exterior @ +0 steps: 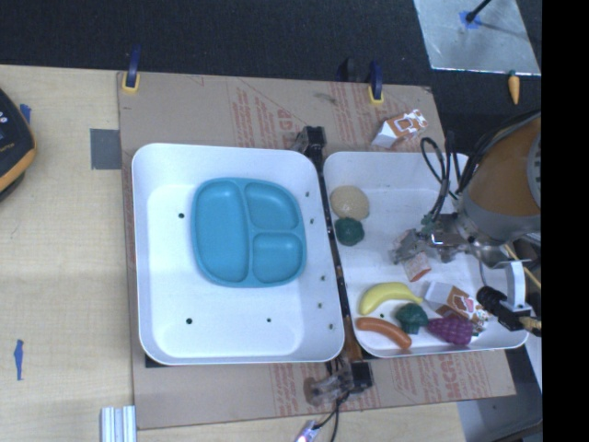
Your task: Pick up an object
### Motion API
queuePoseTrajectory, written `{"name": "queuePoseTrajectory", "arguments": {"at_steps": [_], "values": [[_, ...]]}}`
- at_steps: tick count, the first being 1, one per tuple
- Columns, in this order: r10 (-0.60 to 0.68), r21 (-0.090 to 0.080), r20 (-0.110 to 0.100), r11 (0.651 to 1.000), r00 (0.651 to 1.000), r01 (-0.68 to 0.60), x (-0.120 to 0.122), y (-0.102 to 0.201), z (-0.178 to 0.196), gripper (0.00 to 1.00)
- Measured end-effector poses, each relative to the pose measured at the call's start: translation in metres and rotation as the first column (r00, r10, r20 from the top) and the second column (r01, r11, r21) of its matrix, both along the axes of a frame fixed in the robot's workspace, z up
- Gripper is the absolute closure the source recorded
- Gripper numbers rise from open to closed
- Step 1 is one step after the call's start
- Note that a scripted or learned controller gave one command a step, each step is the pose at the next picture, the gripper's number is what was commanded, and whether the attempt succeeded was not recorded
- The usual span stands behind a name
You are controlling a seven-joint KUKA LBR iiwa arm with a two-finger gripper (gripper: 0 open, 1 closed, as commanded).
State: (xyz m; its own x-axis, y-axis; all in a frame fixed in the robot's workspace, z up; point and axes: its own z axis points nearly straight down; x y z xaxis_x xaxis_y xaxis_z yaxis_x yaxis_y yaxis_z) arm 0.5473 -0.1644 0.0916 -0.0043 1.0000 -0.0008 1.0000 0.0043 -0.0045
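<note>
One gripper (416,246) hung low over the right bin (386,171), reaching in from the view's right side on the grey arm (497,187), and whether it was spread or closed could not be told from its dark metal tangle. Just beside the gripper, on the side toward the view's bottom edge, lay a small red-and-white piece (419,269), so close that I could not tell whether the two touched. It looked the likeliest thing to be picked, needing hardly more than a short drop straight down. Farther from the gripper on that same side lay the yellow banana (389,295), its long axis running roughly across the view, so a grasp there would probably have to close across its narrow width. Beyond the banana, going on away from the gripper, sat a dark green lumpy toy (411,317), a red sausage (384,332) lying at a slant, a bunch of purple grapes (451,330) and a small printed packet (455,298). Toward the view's left of the gripper, with bare bin floor between, sat a dark green ball (349,232), and just past it a beige round piece (350,202). Well apart from the gripper, farther left again, stood the left bin (152,247) with a blue divided plate (248,232) in it, too far to matter for the coming move.
</note>
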Motion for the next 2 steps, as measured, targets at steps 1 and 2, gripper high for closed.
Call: {"name": "queuePoseTrajectory", "arguments": {"at_steps": [1, 2], "values": [[0.003, 0.000, -0.001, 1.000, 1.000, -0.003, 0.000, 0.000, 0.010, 1.00], [0.002, 0.001, 0.002, 1.000, 1.000, -0.002, -0.026, 0.090, 0.100, 1.00]]}}
